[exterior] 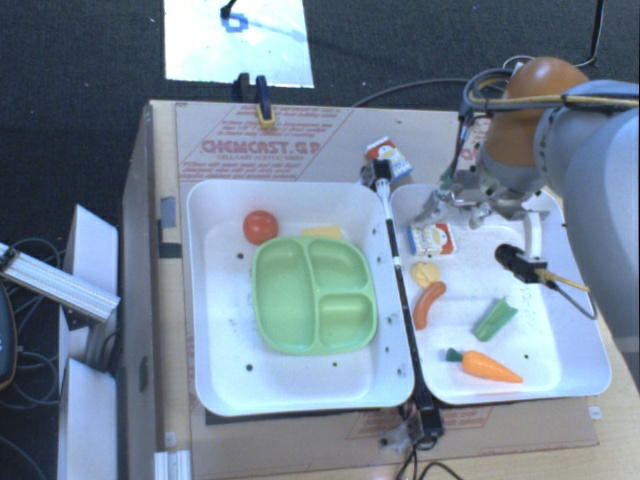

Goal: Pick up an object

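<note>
Red block letters reading "CHEMCAST GP" run across the cardboard sheet (260, 148) that lies under both bins; the smaller lines of print below them are too fine to read. A small carton (432, 239), white with red printing that is too small to make out, lies at the far end of the right bin (565, 340). A second carton (385, 158), red, white and blue, sits at the far end of the rim where the two bins meet.

The gripper (458, 203) hangs over the far end of the right bin, just above the small carton and to its right. Whether it is spread or closed cannot be told from this angle, and nothing shows as clamped in it.

Nearer in the same bin lie a yellow piece (425, 273), a red sausage (428, 304), a green wedge (495, 318) and a toy carrot (490, 367), set apart from one another.

The left bin (215, 368) holds a green divided tray (313, 293), with a red tomato (260, 226) by its far left corner and a yellow slab (322, 233) at its far edge.

The bench stands on dark carpet (80, 88). A white sheet (238, 28) lies beyond it, and a blue and yellow clamp (262, 98) grips the far edge.

Bare white floor shows along the right bin's right side and around the tray.
</note>
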